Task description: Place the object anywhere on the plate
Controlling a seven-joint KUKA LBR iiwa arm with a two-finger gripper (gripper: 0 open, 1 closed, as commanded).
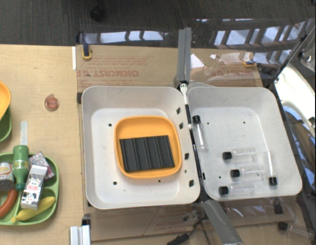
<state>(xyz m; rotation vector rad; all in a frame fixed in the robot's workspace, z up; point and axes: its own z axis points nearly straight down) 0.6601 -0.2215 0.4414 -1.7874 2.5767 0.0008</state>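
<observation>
Tubes (pixel 239 155) (clear, with black caps) lie loose in the right bin (pixel 280 111), well apart from the orange plate (pixel 125 129) in the left bin. Gripper state: cannot tell. Being round and slick, one could roll off the plate's dark ridged mat (pixel 148 153).

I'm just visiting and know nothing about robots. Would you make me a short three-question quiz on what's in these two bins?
1. True or false: the plate lies in the left bin.
2. What lies on the plate? A) a dark ribbed pad B) a banana C) a tube
3. Fill in: the clear tubes with black caps lie in the ____ bin.

Key
1. True: the orange plate sits mid-bin.
2. A: the pad covers much of the plate.
3. Right: several tubes lie in the right bin, one along its left wall.
</observation>
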